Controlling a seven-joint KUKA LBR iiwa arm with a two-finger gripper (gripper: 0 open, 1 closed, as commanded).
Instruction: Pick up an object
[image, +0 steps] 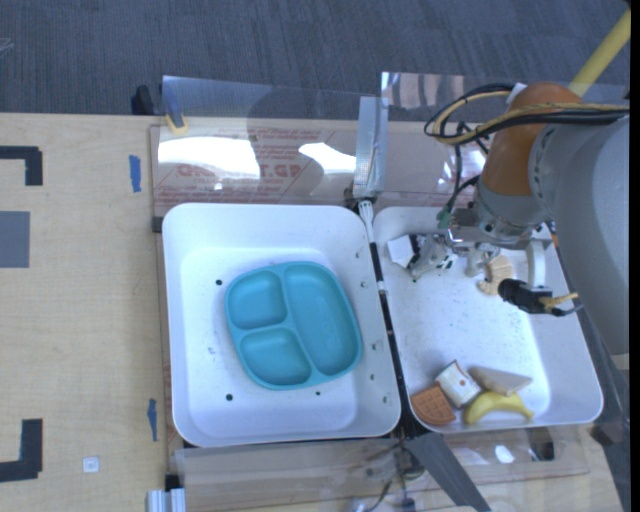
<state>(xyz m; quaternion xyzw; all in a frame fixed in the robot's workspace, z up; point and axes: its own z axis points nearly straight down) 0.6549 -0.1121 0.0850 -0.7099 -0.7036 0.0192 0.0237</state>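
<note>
End effector (440, 255) hovering in right bin's (560, 345) far corner, grip state unclear | banana (497, 407), cracker (433, 404) lying well below it | risk: closing on nothing, clipping bin wall.

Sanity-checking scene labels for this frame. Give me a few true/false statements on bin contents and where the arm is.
1. A blue divided plate lies in the left bin. True.
2. The banana sits on the blue divided plate. False: it lies in the right bin, near its front edge.
3. The gripper is over the far part of the right bin. True.
4. The waffle lies in the left bin. False: it is in the right bin, near the front, left of the banana.
5. The plate's three compartments hold food. False: nothing lies in them.
</note>
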